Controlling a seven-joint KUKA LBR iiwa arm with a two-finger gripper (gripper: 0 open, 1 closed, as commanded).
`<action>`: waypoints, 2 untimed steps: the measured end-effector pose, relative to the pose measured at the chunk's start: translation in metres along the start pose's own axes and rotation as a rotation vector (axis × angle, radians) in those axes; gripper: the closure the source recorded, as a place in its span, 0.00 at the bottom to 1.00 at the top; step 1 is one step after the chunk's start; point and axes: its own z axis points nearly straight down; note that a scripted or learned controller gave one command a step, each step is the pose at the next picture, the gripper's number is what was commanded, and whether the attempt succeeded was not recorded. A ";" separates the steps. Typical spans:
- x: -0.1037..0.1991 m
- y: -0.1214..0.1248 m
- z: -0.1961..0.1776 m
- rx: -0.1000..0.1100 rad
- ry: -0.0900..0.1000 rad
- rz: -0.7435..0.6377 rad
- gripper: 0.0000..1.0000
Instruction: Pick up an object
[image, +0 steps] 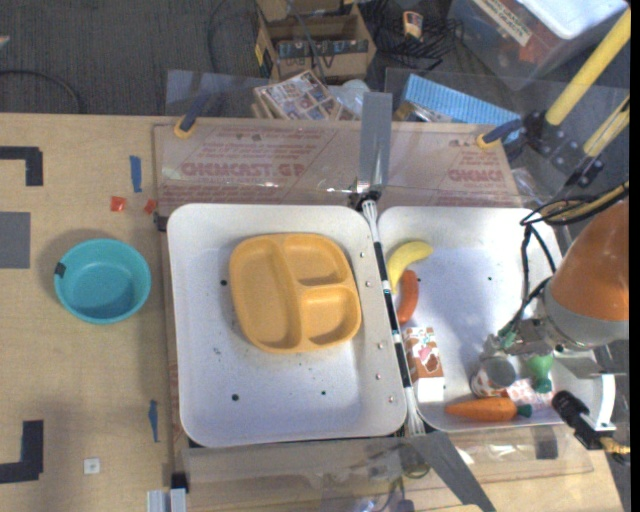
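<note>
**Arm working low in the right bin, grasp unconfirmed**

I'm watching the arm (600, 270) reaching in from the right edge of the frame, and it's hanging over the lower right corner of the right bin (470, 260). The gripper (515, 345) is sitting down among a cluster there: something green (541, 368) just beside it, a small round grey piece (493, 382) below it, and a carrot (482, 408) lying flat along the bin's bottom wall.

I'm reading this as the grasp step itself, the claw down at object level. How wide it's standing, and whether anything is caught in it, I cannot tell from this angle.

Other candidates are lying well apart, toward the bin's left wall: a banana (406, 260), a red-orange piece (408, 295) under it, and a small printed box (426, 352).

Over in the left bin (200, 390), a yellow divided tray (293, 291) is resting untouched.

Next I'm looking for a clean close and a straight lift; the crowding risks a slip.
</note>
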 end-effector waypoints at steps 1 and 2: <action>0.059 0.055 -0.086 0.011 0.004 -0.182 1.00; 0.147 0.054 -0.087 0.013 0.006 -0.397 1.00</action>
